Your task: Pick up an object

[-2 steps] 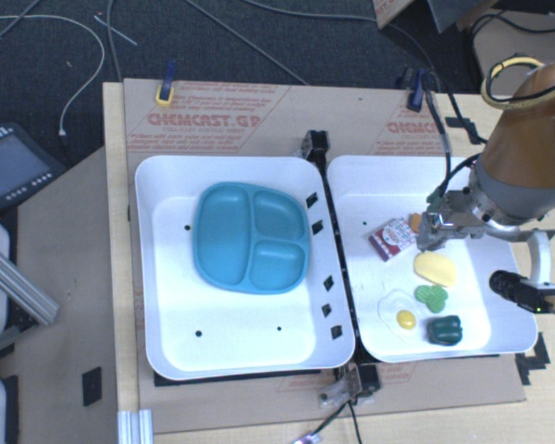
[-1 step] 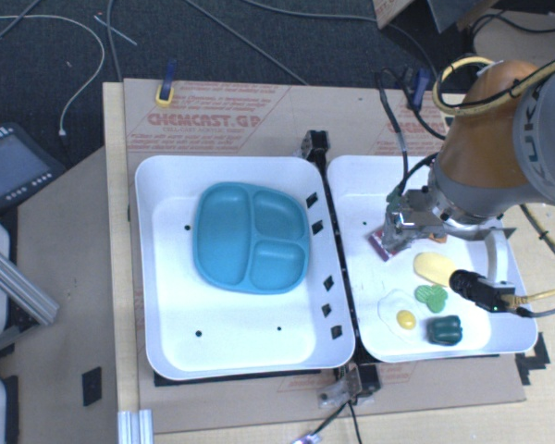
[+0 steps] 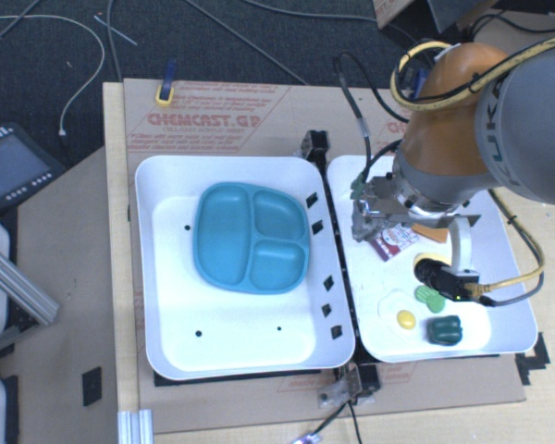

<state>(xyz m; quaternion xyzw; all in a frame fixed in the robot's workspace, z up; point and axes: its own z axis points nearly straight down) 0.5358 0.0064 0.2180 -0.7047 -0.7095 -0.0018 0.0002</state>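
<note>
My gripper (image 3: 372,222) hangs low over the upper left part of the right bin (image 3: 509,336), under the grey and orange arm. A small maroon and white packet (image 3: 395,241) lies just beside it, on its lower right, partly hidden by the gripper body. I cannot tell whether the gripper touches the packet. Lower in the same bin lie a small bright green piece (image 3: 431,297), a small yellow piece (image 3: 405,320) and a dark green chunk (image 3: 444,330).
The left bin (image 3: 166,331) holds a blue divided plate (image 3: 252,239) in its upper middle. A ridge with black clips (image 3: 329,248) separates the two bins. The arm covers much of the right bin's upper half. Cables trail over the floor behind the bench.
</note>
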